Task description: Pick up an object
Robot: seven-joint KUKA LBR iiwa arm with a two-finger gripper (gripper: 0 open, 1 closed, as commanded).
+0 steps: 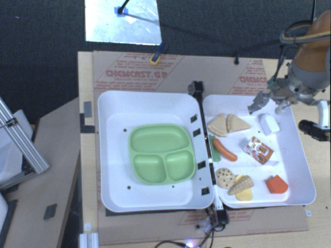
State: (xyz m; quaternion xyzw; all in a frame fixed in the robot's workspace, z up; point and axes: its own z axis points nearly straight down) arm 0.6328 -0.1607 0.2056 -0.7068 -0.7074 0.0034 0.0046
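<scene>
**Tool spread above the right bin, holding nothing**

The arm (313, 56) is cut off by the right edge; its upper links are out of frame. The tool (270, 103) hangs over the far edge of the right bin (300, 190), its two fingers apart with nothing between them. A small white block (268, 123) lies just below it, faint against the white floor. Nearby lie two tan bread wedges (228, 123), a sausage (225, 150), a red-and-white packet (258, 150), an orange block (277, 184), a cookie (224, 177) and a yellowish piece (242, 186) whose make is unclear. The left bin (111, 190) holds a green divided tray (161, 153). Both bins sit on a printed board over the desk (57, 133). Dark carpet lies beyond, with a shiny sheet (123, 14). Metal rails (18, 143) are clipped at left.
</scene>
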